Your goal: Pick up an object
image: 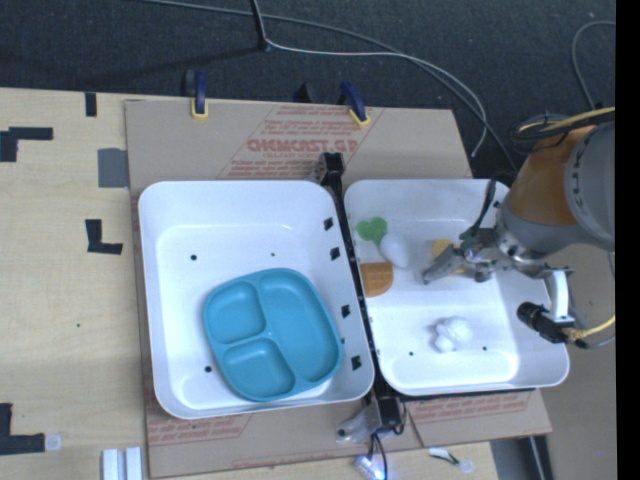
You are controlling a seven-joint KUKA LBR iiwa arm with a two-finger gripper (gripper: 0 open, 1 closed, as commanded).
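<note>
My gripper (437, 267) hangs over the middle of the right bin (500, 368), reaching in from the right, its fingers pointing left. A small yellow piece (441, 246) lies just above the fingertips. Left of them sit a clear white object (397, 250), a green object (372, 229) and an orange-brown object (377, 279) against the bin's left wall. A crumpled white object (451, 334) lies nearer the front of the bin, below the gripper. I see nothing between the fingers.
The left bin (170, 218) bears a blue divided plate (270, 333). Both bins stand on cardboard (290, 138) held by clamps at the back. A black divider bar (345, 258) runs between the bins. Cables trail across the dark floor behind.
</note>
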